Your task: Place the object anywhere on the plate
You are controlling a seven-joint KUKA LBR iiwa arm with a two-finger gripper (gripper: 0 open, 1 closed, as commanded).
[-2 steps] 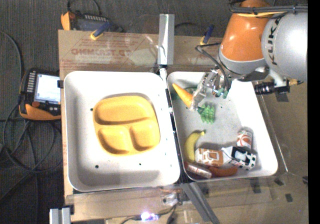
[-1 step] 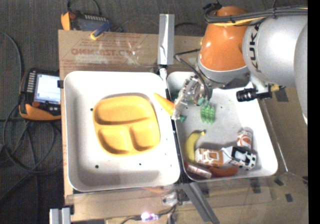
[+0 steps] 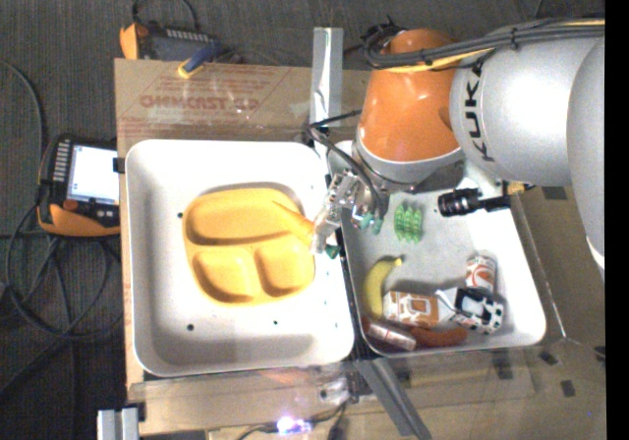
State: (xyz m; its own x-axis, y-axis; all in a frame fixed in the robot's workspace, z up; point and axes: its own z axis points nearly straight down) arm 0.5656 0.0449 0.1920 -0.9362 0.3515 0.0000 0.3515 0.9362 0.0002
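Reaching in from the right, the grey arm carries its gripper over the divide between the two white bins, right at the near edge of the yellow divided plate. Finger spread: cannot tell, and no object is visible between them. Plate lies in the left bin, compartments bare. Right bin holds a banana, a green block, a small orange-and-white carton, a red-and-white can and other clutter along the front wall.
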